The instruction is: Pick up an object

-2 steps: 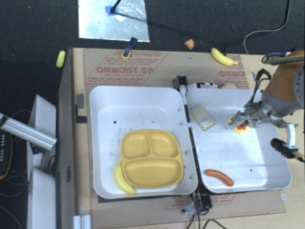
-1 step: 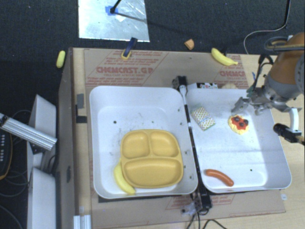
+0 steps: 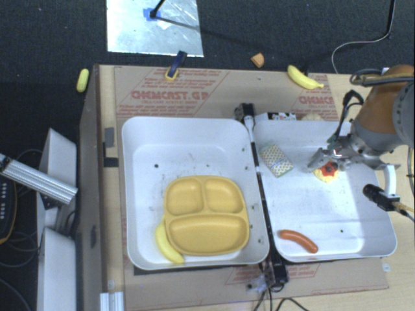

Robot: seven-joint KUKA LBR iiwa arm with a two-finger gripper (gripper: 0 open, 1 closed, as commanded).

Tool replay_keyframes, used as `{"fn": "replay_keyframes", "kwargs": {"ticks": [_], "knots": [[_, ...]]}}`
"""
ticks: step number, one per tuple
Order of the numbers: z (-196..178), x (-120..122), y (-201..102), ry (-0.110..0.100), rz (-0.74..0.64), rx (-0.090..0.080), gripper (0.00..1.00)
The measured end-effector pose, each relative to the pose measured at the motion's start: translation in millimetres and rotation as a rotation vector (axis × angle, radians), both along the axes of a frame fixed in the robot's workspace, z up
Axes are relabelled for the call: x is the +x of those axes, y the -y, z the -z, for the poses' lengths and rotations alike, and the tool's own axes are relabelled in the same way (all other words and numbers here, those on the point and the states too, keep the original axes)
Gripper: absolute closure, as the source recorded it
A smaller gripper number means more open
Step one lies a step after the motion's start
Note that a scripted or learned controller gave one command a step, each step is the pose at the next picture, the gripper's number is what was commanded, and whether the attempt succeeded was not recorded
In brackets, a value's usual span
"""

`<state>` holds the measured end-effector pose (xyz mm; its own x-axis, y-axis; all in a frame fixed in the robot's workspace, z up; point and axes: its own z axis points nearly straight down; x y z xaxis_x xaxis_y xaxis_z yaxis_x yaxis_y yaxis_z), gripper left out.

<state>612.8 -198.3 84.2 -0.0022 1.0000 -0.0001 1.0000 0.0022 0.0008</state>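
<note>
Tool (image 3: 326, 161) low in right bin (image 3: 363, 248), right over small red-yellow object (image 3: 328, 172); opening and grasp impossible to tell

Grey arm (image 3: 382, 131), orange band (above wrist), black cable

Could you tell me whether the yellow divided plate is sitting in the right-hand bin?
No, the yellow divided plate lies in the left bin, with a banana tucked against its lower-left edge.
</note>
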Motion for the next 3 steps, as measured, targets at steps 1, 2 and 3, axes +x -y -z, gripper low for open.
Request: {"fn": "replay_keyframes", "kwargs": {"ticks": [1, 2, 3], "knots": [[-13.0, 2.2, 0.6, 0.007, -0.001, -0.002, 1.00], [-80.5, -33.4, 8.7, 0.004, 0.001, -0.002, 1.00], [-79.7, -33.7, 8.3, 0.002, 0.001, -0.001, 0.00]]}}
